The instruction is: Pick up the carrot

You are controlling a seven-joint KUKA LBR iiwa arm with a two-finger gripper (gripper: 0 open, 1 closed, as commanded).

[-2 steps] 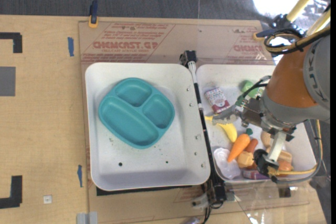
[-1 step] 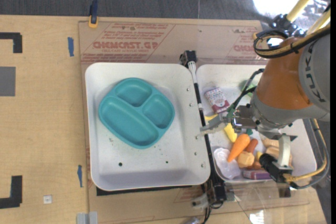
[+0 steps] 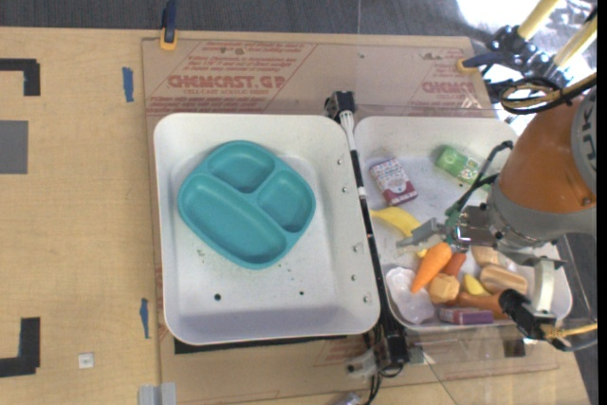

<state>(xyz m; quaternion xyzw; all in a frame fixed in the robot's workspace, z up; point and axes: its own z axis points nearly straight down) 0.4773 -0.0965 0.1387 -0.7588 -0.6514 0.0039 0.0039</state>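
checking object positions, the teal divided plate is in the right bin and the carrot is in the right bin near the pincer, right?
Not quite. The camera view shows the teal divided plate in the left bin, not the right. The carrot is indeed in the right bin, near the pincer.

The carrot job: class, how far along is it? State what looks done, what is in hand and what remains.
Done: the arm has reached into the right bin, with the gripper directly at the carrot. In hand: the gripper sits at the carrot's top end, but a grasp cannot be confirmed. Left: the carrot lies among the other toy foods, so lifting it clear remains.
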